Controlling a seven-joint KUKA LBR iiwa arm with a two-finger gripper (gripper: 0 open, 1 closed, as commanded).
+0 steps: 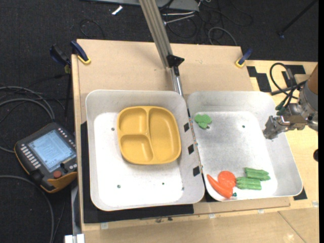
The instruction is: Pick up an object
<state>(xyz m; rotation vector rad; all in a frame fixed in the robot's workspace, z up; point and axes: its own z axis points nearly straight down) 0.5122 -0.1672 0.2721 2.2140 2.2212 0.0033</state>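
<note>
Toy vegetables are what we see in the right bin [283, 151]: a red tomato [227, 177] touching an orange carrot [218, 187], two green pea pods [253, 178] beside them, a green leafy piece [203, 120] apart. Our pincer [270, 130] hovers at the bin's right wall; its spread we cannot tell.

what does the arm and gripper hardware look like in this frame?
Grey metallic gripper at the right bin's right rim, small and blocky. Behind it, a grey wrist section with black cables looping around and a green connector or tag. An orange patch shows at the frame edge above.
</note>
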